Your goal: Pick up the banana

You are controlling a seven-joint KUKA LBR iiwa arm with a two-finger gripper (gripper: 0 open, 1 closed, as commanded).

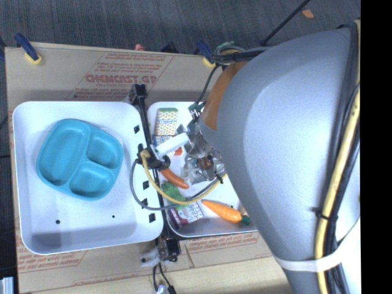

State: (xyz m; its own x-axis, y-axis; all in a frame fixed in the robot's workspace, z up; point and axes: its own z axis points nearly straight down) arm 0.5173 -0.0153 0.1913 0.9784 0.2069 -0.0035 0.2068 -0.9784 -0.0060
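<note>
1. Left bin (pixel 24 182): shallow, white, smooth moulded plastic with rounded corners. In it sits a blue divided tray (pixel 79 158), three compartments, glossy, soft-edged. Nothing else in this bin that I can make out.

2. Between the bins: black clips and a looping cable (pixel 139 192), yellowish where it curves.

3. Right bin (pixel 211 228): crowded. A small printed carton (pixel 166 122) lies at the far end. A slim orange carrot (pixel 174 179) lies near the middle, something leafy green (pixel 173 193) beside it, a purple-labelled packet (pixel 188 213) at the near rim, and a fatter carrot (pixel 223 211) with a green tip near the right corner.

4. Gripper (pixel 199 161): down over the middle of the right bin, among the clutter. From where I stand I cannot tell how far apart its parts are, or whether it has hold of anything; the wrist and the glare hide it.

5. Banana: I cannot pick it out. Judgement: if it is in the right bin, it lies under the arm (pixel 288 152), whose grey bulk covers the bin's right half.

6. Risks, as judgement: with items packed this close, a descent could close on a carrot or the packet instead. Smooth, rounded toy produce could slip from a pinch. The loose cable could snag.
</note>
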